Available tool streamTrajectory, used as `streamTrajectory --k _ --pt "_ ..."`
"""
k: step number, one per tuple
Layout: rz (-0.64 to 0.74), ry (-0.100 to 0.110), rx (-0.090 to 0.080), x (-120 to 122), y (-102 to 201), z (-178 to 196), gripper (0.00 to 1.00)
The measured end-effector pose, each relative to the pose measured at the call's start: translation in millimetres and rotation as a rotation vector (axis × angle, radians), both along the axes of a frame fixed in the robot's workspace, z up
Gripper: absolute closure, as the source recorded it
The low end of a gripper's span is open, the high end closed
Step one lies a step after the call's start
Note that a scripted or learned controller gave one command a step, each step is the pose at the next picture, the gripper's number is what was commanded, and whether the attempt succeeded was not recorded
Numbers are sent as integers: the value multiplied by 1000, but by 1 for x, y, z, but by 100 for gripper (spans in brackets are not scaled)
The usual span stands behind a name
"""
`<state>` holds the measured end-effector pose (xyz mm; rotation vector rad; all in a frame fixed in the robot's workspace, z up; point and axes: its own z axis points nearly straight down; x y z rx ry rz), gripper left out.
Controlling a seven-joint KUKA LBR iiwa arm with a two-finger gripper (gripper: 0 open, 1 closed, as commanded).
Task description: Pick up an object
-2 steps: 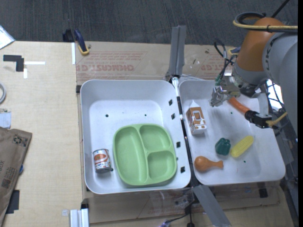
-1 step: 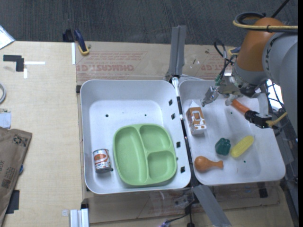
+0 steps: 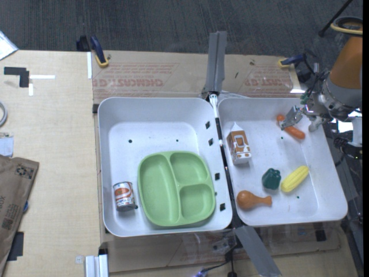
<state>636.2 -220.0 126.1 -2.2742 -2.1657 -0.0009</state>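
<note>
hovering at the far right corner of the right bin (image 3: 323, 212), gripper (image 3: 301, 117) low over the floor, fingers (image 3: 294, 115) hard to read at this size: cannot tell whether spread or closed, and nothing seen clamped between them. lying just under and beside the fingertips, an orange carrot-like toy (image 3: 293, 131), probably the thing aimed at, since closest and loose on open floor with room on both sides. resting farther toward the near edge from the fingers, a yellow corn cob (image 3: 294, 178) touching or almost touching a dark green pepper (image 3: 271, 178); crowded together, so likely a harder grab. sitting beyond those, an orange-brown pear shape (image 3: 252, 199) near the front wall. standing away from the fingers toward the divider, a small carton (image 3: 238, 148), upright, well apart from the rest. placed across the divider in the left bin (image 3: 109, 154), a green sectioned plate (image 3: 176, 187) and a small can (image 3: 123, 196) just beside it, well out of the present reach. carrying both bins, a tan worktop (image 3: 46, 120).
</note>
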Motion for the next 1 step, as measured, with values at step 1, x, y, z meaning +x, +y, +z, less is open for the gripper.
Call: streamTrajectory --k 1 --pt "28 1 3 24 14 -35 0"
